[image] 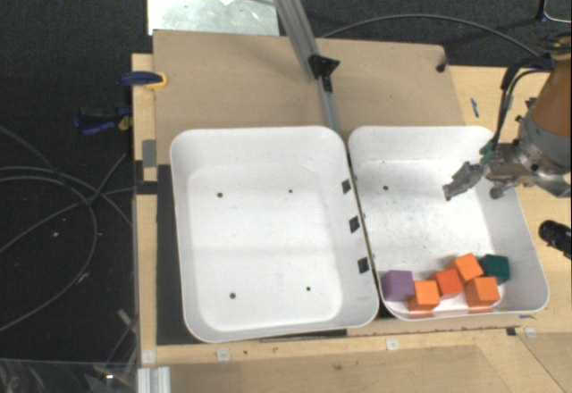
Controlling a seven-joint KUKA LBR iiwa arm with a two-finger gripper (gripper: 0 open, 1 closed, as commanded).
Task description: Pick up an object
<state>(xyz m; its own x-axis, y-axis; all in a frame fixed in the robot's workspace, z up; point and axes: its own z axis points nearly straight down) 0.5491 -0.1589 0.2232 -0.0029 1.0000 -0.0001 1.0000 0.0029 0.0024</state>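
Orange block sits at five o'clock in the right bin, crowded by others — looks light, stiff (grip its flat sides). The gripper hovers spread, pinching nothing.

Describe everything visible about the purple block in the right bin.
The purple block is a small cube with a matte, slightly rounded look, lying flat on the floor of the right bin, near its front edge and close to the divide between the two bins. It is the leftmost of a cluster: an orange block sits right beside it, seemingly touching. The gripper hangs well away from it, toward the bin's back.
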